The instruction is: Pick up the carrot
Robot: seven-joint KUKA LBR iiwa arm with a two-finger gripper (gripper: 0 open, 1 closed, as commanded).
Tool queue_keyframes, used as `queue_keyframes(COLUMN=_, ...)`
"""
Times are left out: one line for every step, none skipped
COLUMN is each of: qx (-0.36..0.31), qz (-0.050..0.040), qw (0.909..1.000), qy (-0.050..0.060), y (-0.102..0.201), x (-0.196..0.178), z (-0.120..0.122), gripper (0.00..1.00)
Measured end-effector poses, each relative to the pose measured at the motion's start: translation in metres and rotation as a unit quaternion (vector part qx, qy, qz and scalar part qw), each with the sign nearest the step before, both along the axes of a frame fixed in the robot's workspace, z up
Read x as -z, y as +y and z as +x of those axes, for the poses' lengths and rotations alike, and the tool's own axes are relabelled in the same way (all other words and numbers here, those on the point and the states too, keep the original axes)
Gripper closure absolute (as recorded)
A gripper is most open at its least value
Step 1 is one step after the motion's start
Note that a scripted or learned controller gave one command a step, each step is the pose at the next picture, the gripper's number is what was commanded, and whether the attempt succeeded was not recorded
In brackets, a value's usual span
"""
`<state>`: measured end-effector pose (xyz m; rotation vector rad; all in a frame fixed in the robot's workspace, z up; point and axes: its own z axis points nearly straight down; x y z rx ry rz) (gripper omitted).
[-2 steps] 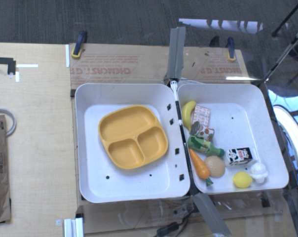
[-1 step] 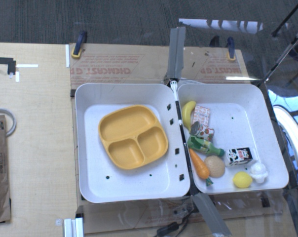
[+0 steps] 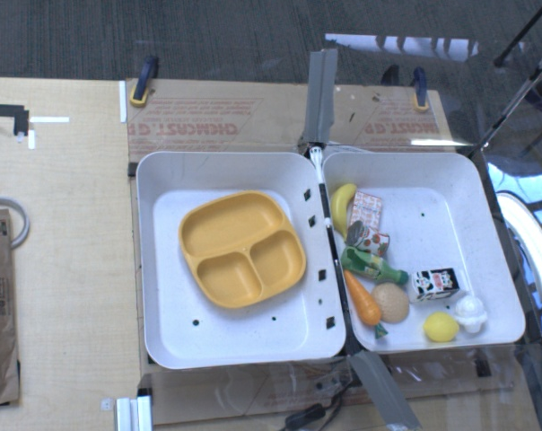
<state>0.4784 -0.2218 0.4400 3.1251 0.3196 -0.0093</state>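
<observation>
Against the right bin's (image 3: 486,205) left wall lies the carrot (image 3: 362,300), touching a tan ball (image 3: 392,303) and just under a green bottle (image 3: 371,265). Crowded so, fingers could catch the wall or nudge a neighbour instead. As for the arm's pose and hand, I cannot tell.

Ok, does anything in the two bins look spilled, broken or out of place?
Nothing stands out. The yellow divided plate lies flat in the left bin; the carrot lies among toy foods crowded at the right bin's left side.
</observation>
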Motion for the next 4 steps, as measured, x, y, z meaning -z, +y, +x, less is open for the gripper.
queue_keyframes(qx=0.0, qz=0.0, qw=1.0, qy=0.0, y=0.0001, x=0.0, z=0.0, gripper=0.0)
queue_keyframes(qx=-0.245, qz=0.0017, qw=0.9695, qy=0.001, y=-0.0005, x=0.0002, z=0.0035, gripper=0.0)
queue_keyframes(qx=-0.07, qz=0.0006, qw=0.9976, qy=0.0, y=0.0054, x=-0.0001, z=-0.0001, gripper=0.0)
queue_keyframes(qx=0.001, qz=0.0001, qw=1.0, qy=0.0, y=-0.0006, x=-0.0002, z=-0.0004, gripper=0.0)
